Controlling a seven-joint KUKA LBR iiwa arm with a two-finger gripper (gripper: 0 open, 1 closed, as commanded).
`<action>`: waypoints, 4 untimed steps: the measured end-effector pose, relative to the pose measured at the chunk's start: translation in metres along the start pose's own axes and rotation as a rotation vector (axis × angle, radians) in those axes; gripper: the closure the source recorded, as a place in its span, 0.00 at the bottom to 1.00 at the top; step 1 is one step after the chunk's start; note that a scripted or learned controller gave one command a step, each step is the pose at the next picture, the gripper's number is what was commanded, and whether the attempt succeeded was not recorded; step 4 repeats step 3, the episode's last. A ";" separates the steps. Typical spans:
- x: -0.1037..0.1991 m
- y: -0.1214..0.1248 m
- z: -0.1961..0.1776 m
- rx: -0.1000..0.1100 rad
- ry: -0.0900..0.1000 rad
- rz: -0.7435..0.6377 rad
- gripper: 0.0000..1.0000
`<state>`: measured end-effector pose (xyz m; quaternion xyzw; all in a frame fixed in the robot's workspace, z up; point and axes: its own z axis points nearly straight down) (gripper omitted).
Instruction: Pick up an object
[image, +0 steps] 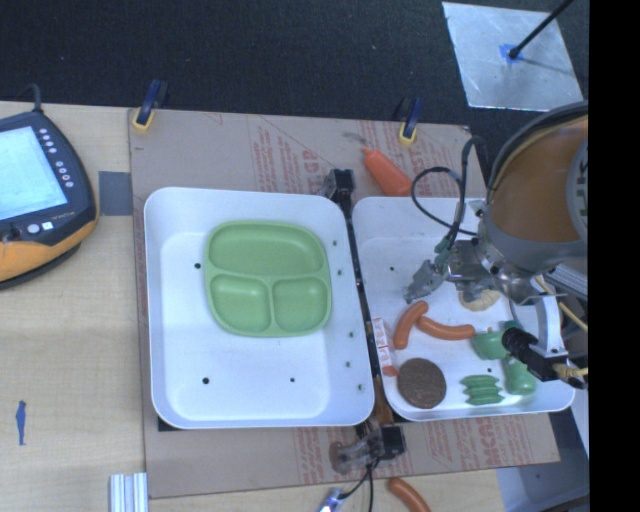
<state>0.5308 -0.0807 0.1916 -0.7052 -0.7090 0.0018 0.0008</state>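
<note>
The gripper (428, 280) hangs low in the right bin (385, 225), its fingers apart and holding nothing, probably aiming for the sausages (432, 325) just below it.

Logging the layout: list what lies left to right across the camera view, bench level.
Teach pendant → left white bin holding the green divided plate → right bin's toy sausage → brown patty → green toy pieces.
</note>
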 end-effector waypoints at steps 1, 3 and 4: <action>-0.032 0.008 0.071 0.002 0.000 0.001 0.00; -0.114 0.125 0.042 -0.002 0.001 0.002 0.00; -0.114 0.125 0.042 -0.002 0.001 0.002 0.00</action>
